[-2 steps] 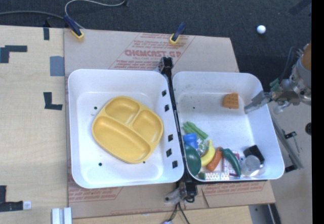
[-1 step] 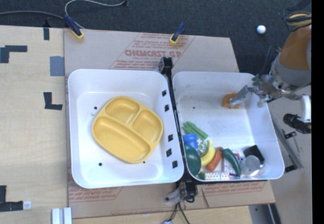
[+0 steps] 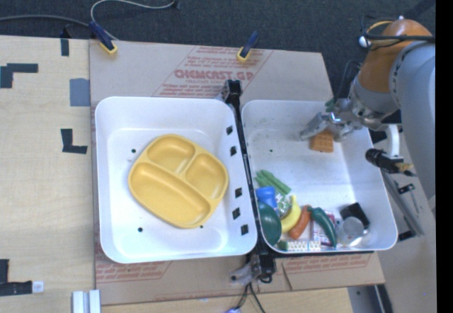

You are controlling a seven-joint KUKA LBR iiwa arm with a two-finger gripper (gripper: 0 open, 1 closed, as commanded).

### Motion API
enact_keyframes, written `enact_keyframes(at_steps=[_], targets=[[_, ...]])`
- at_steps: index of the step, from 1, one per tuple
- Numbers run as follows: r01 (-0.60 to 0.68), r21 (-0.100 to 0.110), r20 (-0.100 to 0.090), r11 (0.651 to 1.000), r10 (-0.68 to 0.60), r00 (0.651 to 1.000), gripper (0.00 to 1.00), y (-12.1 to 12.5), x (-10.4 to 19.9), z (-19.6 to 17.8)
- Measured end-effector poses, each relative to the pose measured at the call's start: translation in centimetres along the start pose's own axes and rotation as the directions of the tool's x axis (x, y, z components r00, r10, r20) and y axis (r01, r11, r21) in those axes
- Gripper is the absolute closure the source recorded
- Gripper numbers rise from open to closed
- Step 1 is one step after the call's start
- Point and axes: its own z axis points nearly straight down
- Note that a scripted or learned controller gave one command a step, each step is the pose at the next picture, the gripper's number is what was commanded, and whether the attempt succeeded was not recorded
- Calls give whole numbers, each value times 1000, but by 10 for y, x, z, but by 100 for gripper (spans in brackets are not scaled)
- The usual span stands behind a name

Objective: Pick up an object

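My gripper (image 3: 323, 129) hangs over the far part of the right bin (image 3: 311, 173), its fingers spread open. A small orange-brown block (image 3: 323, 143) lies right under the fingertips, on or just above the bin floor; I see no firm hold on it. Along the bin's near edge lies a heap of toy food: green stalks (image 3: 272, 180), a blue piece (image 3: 266, 196), a dark green piece (image 3: 269, 221), a yellow banana (image 3: 291, 215), a red sausage (image 3: 300, 224) and a green pepper (image 3: 321, 219).
A yellow divided plate (image 3: 178, 180) rests in the left bin (image 3: 106, 163). A black and silver item (image 3: 352, 222) sits in the right bin's near right corner. The divider (image 3: 239, 163) between the bins runs down the middle. The arm's orange band (image 3: 382, 64) is at far right.
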Motion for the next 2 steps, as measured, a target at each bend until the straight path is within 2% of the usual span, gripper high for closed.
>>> enact_keyframes(at_steps=[1, 2], targets=[[0, -7, 10, 1000, 0, 1000, 100, 1, -3, -11], [-2, -3, 7, 1000, 2, 1000, 100, -60, 97, -101]])
